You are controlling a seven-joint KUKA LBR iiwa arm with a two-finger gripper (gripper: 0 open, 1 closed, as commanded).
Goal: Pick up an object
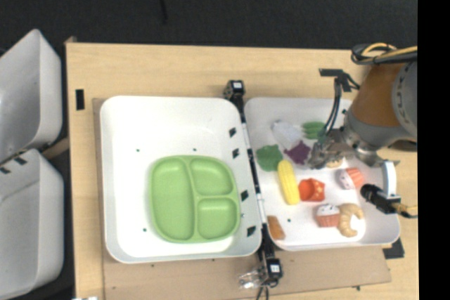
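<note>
The right bin (281,235) holds several toy foods: a yellow corn cob (287,181), a red piece (311,189), a purple piece (299,152), a green leafy piece (268,157), a green piece (313,129), a clear wrapped item (285,131), a croissant (349,219), a cake slice (326,215), a brown piece (275,227) and a pink-white piece (348,178). My gripper (325,155) is low in this bin, just right of the purple piece and above the red one. Its fingertips are dark and blurred against the bin floor.
The left bin (126,123) holds a green divided plate (194,199). The arm's orange band (373,95) hangs over the right bin's far right corner. A black divider with clips (247,165) runs between the bins. Wooden bench (176,67) surrounds both.
</note>
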